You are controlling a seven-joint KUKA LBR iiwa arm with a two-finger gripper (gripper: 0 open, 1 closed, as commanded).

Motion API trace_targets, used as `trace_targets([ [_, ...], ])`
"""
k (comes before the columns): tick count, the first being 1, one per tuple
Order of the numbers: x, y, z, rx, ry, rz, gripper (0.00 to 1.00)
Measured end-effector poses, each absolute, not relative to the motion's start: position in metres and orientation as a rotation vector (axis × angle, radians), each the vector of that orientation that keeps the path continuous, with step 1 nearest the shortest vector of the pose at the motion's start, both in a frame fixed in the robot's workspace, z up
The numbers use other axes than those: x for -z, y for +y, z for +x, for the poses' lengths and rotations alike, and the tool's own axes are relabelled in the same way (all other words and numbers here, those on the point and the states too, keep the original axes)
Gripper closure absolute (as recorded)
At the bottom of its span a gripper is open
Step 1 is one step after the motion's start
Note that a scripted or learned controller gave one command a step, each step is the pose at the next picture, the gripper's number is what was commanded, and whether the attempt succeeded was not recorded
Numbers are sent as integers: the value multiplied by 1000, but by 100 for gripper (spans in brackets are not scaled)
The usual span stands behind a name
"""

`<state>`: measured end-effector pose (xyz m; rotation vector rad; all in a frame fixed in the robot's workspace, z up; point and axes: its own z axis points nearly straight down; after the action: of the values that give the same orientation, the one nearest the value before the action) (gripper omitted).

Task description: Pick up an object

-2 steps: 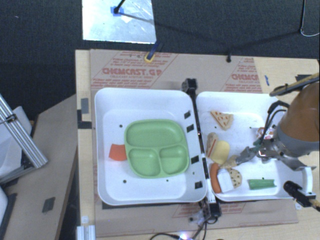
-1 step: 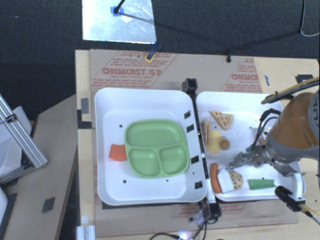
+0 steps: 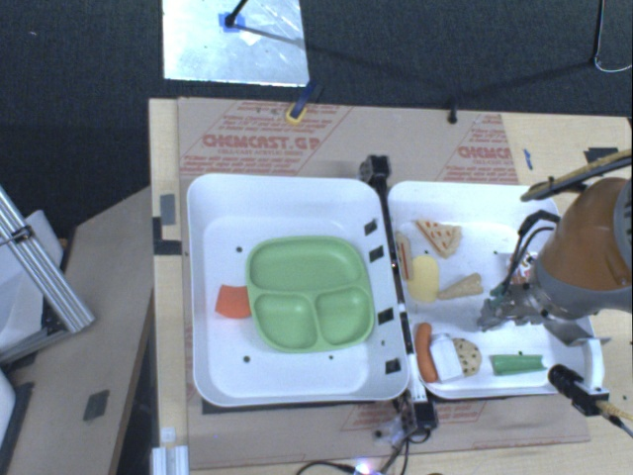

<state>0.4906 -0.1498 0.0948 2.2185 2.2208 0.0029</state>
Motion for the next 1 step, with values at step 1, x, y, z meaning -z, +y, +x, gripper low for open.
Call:
trace_targets([
  [1,-138,-149,495,-4,2223,2213,100],
])
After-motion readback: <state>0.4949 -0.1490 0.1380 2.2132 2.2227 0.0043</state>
